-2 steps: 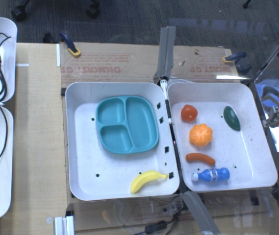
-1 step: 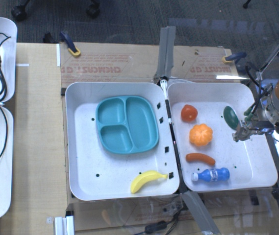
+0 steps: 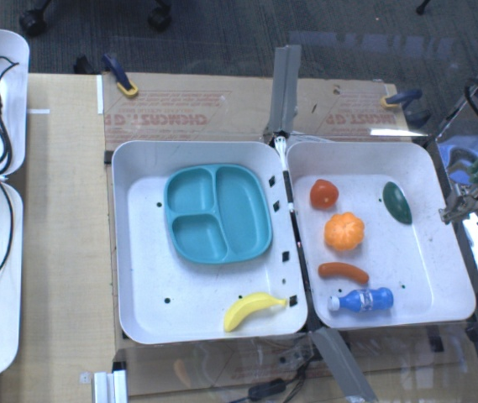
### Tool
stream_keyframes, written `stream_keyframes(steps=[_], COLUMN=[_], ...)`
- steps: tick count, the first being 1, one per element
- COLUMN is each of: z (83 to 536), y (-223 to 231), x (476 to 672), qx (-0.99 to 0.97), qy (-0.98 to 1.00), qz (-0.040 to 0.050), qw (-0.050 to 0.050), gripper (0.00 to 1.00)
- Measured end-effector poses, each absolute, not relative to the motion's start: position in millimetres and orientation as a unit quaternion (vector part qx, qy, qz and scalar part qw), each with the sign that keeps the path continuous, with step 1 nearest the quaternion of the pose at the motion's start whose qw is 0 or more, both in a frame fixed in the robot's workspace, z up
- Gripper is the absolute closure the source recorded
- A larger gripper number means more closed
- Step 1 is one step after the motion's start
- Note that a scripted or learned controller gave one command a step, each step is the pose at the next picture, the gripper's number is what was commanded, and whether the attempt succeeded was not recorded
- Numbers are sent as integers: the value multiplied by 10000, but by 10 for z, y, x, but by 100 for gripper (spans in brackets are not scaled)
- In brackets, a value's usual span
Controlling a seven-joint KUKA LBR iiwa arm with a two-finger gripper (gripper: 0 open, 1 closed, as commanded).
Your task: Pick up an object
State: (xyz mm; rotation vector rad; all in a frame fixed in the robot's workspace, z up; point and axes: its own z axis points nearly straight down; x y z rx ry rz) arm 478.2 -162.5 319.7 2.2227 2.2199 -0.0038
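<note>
Bench, seen from above: at the right-hand rim of the right bin (image 3: 440,183), well to the right of the orange (image 3: 344,232), a metal part taken to be the gripper (image 3: 459,205) is seen against a tangle of cables. Whether it is open or closed cannot be told, and nothing is seen held in it.

The nearest item to it is a dark green oval piece (image 3: 396,202), which lies up and to the right of the orange and apart from it. A small red tomato (image 3: 323,194) is placed just above and slightly left of the orange. An orange-red sausage-shaped piece (image 3: 344,271) is laid flat just below the orange, and a blue bottle (image 3: 365,300) with a white cap is laid on its side further below, the cap pointing left. All five of these rest on the floor of the right bin, none touching another.

Left of the orange, past the wall shared by the two bins, a teal divided plate (image 3: 218,212) is set in the left bin (image 3: 129,225). A yellow banana (image 3: 255,309) is laid down and to the left of the orange, near that bin's lower rim. Both bins are set on a sheet of brown cardboard (image 3: 196,112), which is clamped at its upper corners.
</note>
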Motion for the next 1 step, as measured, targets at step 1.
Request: stream_keyframes(steps=[1], z=[2223], y=[-1154], x=[4776], qx=[7068], qy=[7074], qz=[-15], qw=[-11], gripper=[100])
